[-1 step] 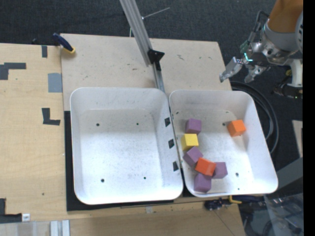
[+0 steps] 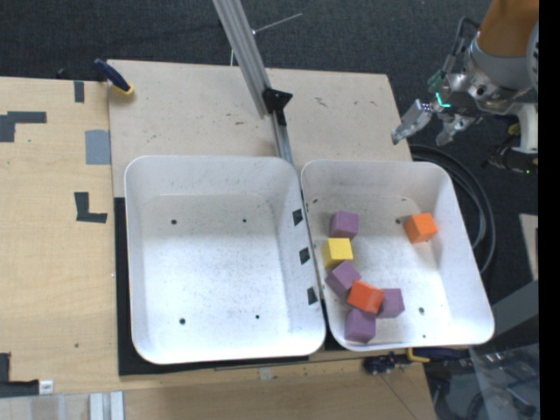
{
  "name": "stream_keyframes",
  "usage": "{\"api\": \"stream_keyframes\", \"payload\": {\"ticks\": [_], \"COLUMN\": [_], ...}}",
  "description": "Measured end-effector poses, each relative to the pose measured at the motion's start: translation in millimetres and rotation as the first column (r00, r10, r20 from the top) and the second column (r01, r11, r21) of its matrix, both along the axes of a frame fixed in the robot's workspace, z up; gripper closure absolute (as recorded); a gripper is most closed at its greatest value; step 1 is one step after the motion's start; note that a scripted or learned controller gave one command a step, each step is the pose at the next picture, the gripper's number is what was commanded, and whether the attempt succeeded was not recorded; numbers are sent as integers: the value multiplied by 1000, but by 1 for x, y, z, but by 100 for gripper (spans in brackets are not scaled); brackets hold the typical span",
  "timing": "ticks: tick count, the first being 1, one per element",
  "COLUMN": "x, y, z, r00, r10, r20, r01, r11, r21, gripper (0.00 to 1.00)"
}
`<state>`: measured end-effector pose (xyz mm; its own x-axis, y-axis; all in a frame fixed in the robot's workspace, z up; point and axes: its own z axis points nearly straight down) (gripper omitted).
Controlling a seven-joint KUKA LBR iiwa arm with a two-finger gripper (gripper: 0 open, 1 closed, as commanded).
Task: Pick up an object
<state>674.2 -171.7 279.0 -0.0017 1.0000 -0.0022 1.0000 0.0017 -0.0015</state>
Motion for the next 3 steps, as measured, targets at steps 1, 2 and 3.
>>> {"api": "stream_keyframes", "payload": {"ticks": [1, 2, 3], "x": [3, -3, 2], "y": [0, 6, 13], "z": [-44, -108, -157], "r00": [1000, 1000, 1000], "r10": [0, 1, 0], "r20": [-4, -7, -5], "r01": [0, -1, 0], "r11": [1000, 1000, 1000], "r21": [2, 2, 2], "gripper": [0, 0, 0]}}
